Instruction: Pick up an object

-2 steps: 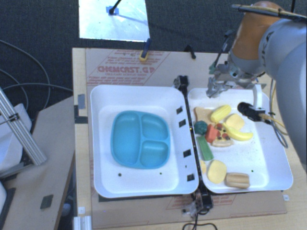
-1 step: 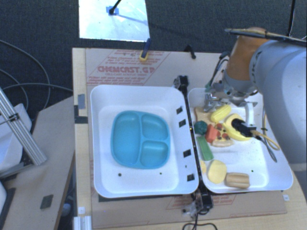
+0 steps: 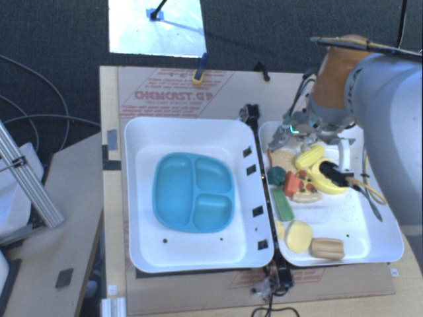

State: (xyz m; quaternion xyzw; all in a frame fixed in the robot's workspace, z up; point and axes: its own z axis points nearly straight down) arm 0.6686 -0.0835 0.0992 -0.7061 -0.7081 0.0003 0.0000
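Cardboard on worktop, printed red "CHEMCAST GP", partly read behind left bin with blue divided plate. Toy foods crowded in right bin: banana, yellow piece, red piece, green stick, bread roll, pale round; open floor along near-right edge. End effector low at far rim above foods; grip state cannot tell.

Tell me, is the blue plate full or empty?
Empty. The blue plate in the left bin shows three bare compartments; the toy food lies in the right bin.
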